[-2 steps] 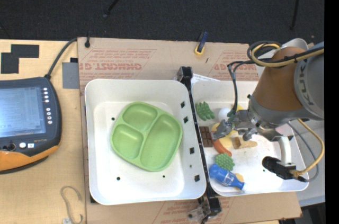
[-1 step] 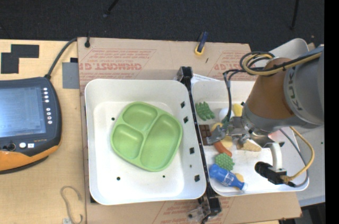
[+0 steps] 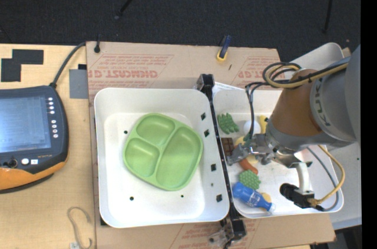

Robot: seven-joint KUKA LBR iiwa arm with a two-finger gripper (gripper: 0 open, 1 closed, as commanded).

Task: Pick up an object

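Cardboard covered the desk (image 3: 147, 65) under two white bins. Low in the right bin (image 3: 330, 209), the tool (image 3: 250, 150) hovered, its opening unclear; a small orange-red object (image 3: 248, 164) lay just below it.

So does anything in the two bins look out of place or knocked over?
Nothing looks spilled or damaged. The green plate lies flat in the left bin. In the right bin, the blue bottle lies on its side among small toys, below the gripper.
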